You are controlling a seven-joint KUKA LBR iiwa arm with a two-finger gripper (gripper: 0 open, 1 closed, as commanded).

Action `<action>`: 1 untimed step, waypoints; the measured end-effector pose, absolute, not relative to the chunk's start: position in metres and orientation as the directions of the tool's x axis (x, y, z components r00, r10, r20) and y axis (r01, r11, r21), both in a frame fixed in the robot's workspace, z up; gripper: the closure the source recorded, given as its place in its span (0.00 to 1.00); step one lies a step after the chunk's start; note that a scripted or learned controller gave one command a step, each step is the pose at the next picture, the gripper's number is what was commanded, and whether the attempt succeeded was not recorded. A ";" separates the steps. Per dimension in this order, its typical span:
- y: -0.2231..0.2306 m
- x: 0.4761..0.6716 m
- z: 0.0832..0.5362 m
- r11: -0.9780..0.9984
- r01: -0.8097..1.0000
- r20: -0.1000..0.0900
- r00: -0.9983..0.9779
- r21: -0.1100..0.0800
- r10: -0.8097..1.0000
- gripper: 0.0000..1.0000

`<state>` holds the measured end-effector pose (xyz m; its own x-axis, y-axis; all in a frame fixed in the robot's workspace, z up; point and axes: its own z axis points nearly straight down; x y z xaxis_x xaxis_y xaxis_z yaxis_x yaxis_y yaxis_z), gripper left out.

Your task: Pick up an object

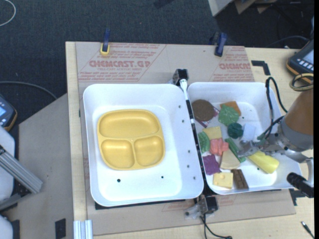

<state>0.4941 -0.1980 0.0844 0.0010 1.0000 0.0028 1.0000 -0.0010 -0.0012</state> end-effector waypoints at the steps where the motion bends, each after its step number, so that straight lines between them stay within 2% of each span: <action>1: -0.198 0.497 0.099 0.000 1.000 0.000 0.000 0.009 1.000 1.00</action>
